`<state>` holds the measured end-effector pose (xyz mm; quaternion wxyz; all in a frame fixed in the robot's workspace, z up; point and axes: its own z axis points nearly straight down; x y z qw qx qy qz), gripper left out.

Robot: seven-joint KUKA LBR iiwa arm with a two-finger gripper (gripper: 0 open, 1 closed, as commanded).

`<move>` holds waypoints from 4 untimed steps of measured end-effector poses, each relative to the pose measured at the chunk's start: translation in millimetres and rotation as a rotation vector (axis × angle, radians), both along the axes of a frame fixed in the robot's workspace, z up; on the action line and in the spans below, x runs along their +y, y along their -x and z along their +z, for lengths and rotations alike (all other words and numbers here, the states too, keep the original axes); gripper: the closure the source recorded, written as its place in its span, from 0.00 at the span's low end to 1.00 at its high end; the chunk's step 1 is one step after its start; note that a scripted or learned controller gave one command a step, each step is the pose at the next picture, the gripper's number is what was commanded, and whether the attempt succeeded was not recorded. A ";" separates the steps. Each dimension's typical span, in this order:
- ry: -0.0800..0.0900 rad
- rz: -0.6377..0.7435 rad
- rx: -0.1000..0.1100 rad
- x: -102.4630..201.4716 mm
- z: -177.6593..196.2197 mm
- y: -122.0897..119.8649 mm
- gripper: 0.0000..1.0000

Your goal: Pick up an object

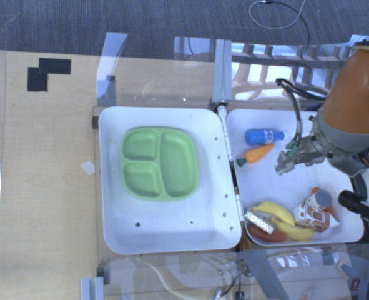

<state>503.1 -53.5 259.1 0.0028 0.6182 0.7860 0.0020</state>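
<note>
The right bin (262, 189) holds a blue bottle (264, 135) lying on its side, with an orange carrot (257, 154) just below it. A yellow banana (283, 219), a brown sausage-like piece (261, 232) and a white and orange carton (316, 212) lie at the bin's front. My gripper (290, 157) hangs over the middle of the right bin, just right of the carrot and bottle. Nothing shows between its fingers.
The left bin (115, 227) holds a green divided plate (160, 162). A metal divider (221, 74) stands behind the seam between the bins. The arm's orange band (359, 86) covers the right bin's far right corner. Wooden benchtop (40, 180) stretches to the left.
</note>
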 end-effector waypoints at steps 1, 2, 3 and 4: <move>0.002 0.054 -0.002 -47.3 82.0 -31.0 1.00; 0.000 -0.165 0.002 -33.5 37.0 15.0 1.00; 0.001 -0.083 0.001 -98.4 18.5 -31.2 1.00; 0.000 -0.077 0.003 -82.2 -29.6 -74.3 1.00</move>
